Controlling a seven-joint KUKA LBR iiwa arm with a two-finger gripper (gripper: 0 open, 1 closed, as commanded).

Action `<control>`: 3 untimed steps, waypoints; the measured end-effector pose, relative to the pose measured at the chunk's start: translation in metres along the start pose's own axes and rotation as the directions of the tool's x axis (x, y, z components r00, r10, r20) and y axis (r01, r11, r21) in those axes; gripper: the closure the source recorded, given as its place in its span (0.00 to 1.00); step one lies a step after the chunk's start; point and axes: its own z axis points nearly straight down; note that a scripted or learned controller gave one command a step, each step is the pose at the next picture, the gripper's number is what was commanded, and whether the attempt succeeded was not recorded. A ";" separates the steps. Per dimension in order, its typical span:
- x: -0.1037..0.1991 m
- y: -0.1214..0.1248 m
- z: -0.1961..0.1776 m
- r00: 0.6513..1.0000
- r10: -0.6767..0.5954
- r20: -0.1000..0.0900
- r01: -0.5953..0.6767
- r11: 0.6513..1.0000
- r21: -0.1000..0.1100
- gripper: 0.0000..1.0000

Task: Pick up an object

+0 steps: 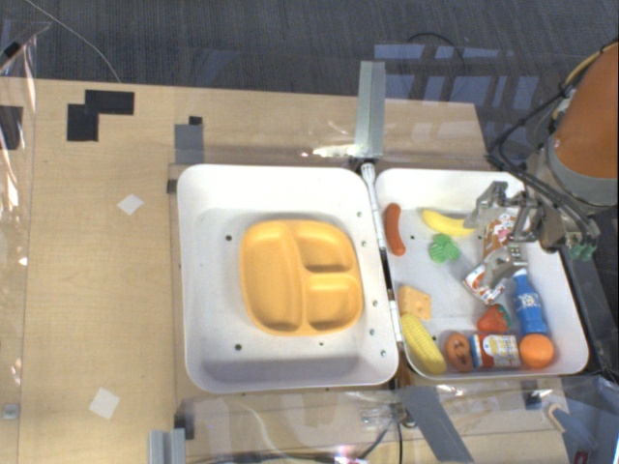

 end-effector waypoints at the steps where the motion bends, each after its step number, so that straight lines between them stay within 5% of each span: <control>1: -0.028 -0.069 0.097 0.994 0.111 -0.009 -0.111 0.994 0.000 0.00; 2: -0.036 -0.082 0.191 0.793 0.609 -0.003 -0.609 0.793 0.003 0.00; 3: -0.126 -0.072 0.198 0.573 0.820 -0.009 -0.820 0.573 0.010 0.00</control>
